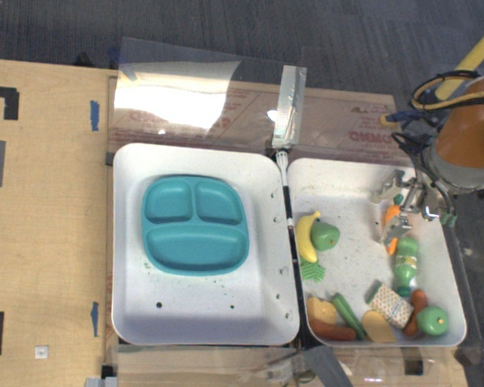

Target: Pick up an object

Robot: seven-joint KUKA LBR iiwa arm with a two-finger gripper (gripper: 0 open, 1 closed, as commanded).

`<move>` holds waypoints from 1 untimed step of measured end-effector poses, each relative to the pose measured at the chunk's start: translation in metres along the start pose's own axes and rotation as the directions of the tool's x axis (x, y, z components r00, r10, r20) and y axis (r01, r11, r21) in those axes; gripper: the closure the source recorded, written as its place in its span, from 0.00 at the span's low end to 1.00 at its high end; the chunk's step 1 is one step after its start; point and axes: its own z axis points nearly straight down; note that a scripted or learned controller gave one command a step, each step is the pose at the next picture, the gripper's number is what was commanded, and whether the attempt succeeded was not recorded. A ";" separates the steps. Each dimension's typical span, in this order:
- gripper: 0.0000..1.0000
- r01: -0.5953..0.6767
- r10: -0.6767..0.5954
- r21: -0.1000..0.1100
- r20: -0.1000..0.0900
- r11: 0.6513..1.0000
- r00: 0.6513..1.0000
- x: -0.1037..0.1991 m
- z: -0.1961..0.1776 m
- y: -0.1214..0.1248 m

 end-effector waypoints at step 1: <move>0.00 -0.012 0.012 -0.003 -0.004 1.000 1.000 0.022 0.001 0.038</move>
